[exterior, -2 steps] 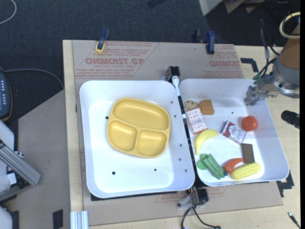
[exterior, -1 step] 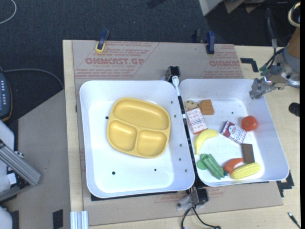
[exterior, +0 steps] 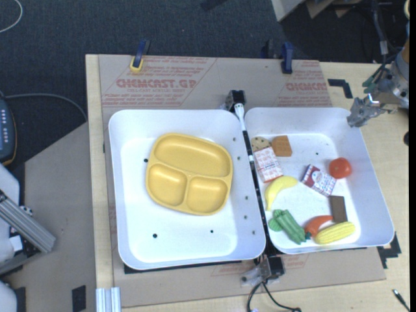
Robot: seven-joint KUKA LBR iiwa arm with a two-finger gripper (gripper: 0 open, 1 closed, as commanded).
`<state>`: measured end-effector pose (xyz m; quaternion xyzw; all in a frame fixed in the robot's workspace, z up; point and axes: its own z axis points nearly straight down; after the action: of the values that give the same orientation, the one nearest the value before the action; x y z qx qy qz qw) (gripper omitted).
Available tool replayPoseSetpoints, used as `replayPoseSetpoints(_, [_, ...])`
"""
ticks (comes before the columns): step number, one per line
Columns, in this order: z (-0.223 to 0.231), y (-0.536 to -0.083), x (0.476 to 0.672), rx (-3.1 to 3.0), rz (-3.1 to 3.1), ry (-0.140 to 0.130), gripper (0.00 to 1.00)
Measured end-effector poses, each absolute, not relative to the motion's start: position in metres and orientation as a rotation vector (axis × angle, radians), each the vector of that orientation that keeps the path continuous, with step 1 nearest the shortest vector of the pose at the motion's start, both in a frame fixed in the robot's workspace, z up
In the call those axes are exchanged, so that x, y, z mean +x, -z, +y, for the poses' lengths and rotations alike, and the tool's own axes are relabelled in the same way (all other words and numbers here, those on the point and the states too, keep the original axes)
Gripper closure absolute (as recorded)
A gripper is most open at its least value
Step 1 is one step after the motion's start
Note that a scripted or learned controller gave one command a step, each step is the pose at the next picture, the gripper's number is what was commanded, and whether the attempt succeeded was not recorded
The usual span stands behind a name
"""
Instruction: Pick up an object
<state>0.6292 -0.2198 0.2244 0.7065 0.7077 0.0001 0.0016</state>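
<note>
You are looking down on a bench covered with brown printed board, carrying 2 shallow white bins side by side. The left bin is the larger-looking one and holds a yellow divided plate with 3 compartments, sitting slightly toward 12 o'clock of that bin's centre. The right bin touches the left one along their shared edge and holds all the small items.

Within the right bin, a yellow banana lies near the centre-left. At 6 o'clock you see a green vegetable piece, and at about 5 o'clock a yellow corn cob with an orange-red piece just beside it. A brown block stands just above the corn. A red tomato sits at 3 o'clock, with a red-and-white packet just to its left. Another red-and-white packet lies at 10 o'clock, and above it, at 11 o'clock, a round cookie and an orange cracker rest close together.

The gripper hangs at the right bin's 1 o'clock corner, over the rim, well apart from every item. You can see nothing between its fingers; whether they are wide or narrow cannot be told at this size.

2 blue clamps grip the board's far edge.
</note>
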Motion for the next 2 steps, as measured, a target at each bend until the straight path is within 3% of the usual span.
replayPoseSetpoints(2, [-0.149,-0.217,0.581,2.224,2.23,0.006,1.0])
